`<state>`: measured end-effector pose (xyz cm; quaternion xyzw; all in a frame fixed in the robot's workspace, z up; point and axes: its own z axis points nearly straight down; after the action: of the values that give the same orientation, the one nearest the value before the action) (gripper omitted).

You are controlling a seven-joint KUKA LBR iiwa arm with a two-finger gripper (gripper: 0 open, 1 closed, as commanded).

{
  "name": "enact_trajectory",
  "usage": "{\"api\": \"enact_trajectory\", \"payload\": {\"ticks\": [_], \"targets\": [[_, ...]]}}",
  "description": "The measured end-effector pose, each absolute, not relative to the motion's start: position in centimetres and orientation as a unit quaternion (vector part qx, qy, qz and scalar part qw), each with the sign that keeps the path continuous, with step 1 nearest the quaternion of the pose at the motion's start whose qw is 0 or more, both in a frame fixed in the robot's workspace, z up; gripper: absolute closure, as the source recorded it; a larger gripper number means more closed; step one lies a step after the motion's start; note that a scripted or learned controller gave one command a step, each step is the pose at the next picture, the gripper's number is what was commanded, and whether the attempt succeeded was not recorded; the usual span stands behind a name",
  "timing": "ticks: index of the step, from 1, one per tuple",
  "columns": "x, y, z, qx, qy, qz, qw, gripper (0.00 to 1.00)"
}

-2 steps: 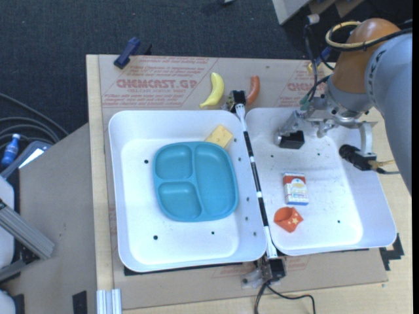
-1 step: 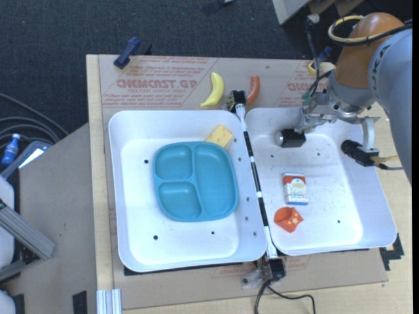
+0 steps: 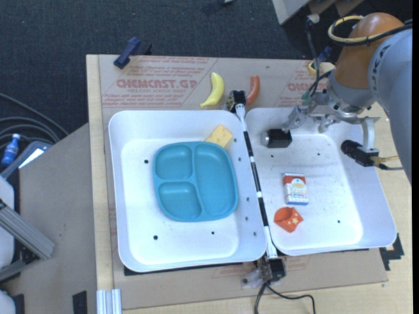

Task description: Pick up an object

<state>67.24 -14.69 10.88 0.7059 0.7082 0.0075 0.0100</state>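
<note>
Bright even overhead light, soft shadows, mild glare, slightly blurry

**Bench surroundings, outside the bins**

A brown board (image 3: 157,77) printed in red with "CHEMCAST" is lying under two white bins, left bin (image 3: 118,175) and right bin (image 3: 376,208), which are touching side by side. On the board's far strip a yellow banana (image 3: 213,90) is lying just left of an orange-red sausage-shaped piece (image 3: 253,89), with a black clip (image 3: 238,99) sitting between them. A blue clamp (image 3: 127,52) is gripping the board's far left corner. Black cables (image 3: 33,120) are curling at far left on the dark carpet (image 3: 65,18), near a blue-capped bottle (image 3: 10,148).
</note>
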Motion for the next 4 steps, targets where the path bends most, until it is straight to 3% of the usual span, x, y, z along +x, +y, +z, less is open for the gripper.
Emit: {"api": "enact_trajectory", "payload": {"ticks": [1,2,3,4], "targets": [[67.3,-9.5,9.6,0.707,0.707,0.0057,0.01,0.0],[67.6,-9.2,10.9,0.707,0.708,0.0103,0.011,1.0],[67.4,-9.2,10.7,0.707,0.707,0.0094,0.009,0.0],[66.6,-9.4,8.5,0.707,0.707,-0.0008,-0.001,0.0]]}}
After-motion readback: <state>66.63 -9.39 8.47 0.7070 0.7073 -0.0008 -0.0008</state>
